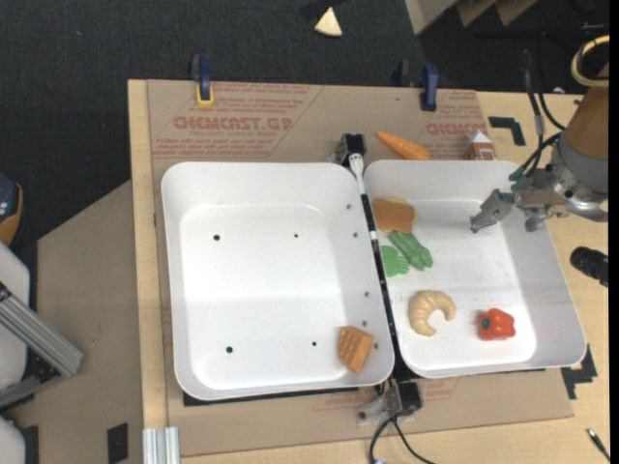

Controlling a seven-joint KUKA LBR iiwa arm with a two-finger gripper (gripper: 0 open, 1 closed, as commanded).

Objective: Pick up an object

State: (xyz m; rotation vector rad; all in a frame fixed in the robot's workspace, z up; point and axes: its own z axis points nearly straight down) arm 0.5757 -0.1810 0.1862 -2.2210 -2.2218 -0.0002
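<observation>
Waffle piece hugs the left bin's near-right corner; the tool hangs seemingly spread wide, empty.

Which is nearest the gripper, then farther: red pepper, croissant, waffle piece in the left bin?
From the gripper, in the camera view:
1. Red pepper, right bin, near-right corner.
2. Croissant, right bin, left of the pepper.
3. Waffle piece, left bin, near-right corner.

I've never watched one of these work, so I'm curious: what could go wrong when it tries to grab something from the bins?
The tool hangs over the right bin's far end, away from the food toys, so it may close on nothing. The green piece sits right beside the orange slab, so reaching for one may nudge the other. Both lie near the bin wall, which could block a finger.
</observation>
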